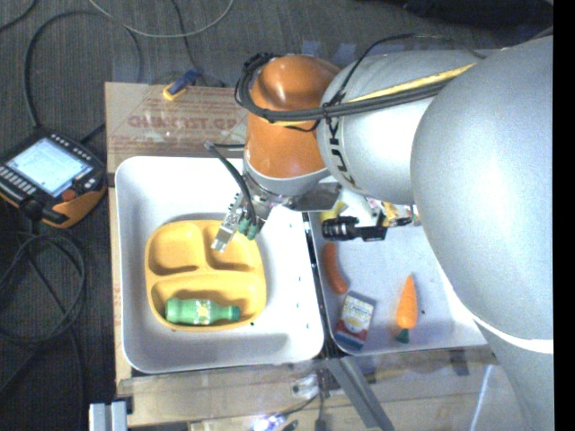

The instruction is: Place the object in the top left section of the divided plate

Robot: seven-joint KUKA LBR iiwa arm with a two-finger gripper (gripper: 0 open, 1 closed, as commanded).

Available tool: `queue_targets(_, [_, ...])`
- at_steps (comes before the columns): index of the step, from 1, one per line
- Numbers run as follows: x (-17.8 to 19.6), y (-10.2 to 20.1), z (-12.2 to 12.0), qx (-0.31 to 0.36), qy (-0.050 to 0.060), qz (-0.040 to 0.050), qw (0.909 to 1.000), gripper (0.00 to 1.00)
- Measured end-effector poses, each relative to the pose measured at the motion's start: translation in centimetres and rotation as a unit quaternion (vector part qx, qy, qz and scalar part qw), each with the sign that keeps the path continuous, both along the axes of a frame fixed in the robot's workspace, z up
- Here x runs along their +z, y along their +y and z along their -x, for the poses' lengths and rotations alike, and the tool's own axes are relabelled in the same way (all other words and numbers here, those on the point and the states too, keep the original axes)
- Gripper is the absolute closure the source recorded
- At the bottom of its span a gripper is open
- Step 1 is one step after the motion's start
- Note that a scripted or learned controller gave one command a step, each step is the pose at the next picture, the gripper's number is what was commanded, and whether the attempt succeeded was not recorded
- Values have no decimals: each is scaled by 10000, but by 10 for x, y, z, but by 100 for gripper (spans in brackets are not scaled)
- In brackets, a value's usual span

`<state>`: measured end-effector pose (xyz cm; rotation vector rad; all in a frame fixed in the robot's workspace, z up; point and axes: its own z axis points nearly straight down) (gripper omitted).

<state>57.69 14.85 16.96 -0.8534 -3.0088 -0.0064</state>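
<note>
White bin [135,330] (yellow plate [162,241] inside)

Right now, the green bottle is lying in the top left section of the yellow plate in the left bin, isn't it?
Not quite. The camera view shows the green bottle lying in the bottom section of the yellow plate, not the top left one. The plate does sit in the left bin.
</note>
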Motion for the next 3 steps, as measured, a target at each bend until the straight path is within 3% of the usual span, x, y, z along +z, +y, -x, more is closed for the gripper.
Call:
queue_targets(1, [6,1,-1,-1,16,-10,10000,100])
queue_targets(2, [6,1,-1,-1,17,-10,10000,0])
queue_targets(3, [12,2,-1,-2,32,-18,10000,100])
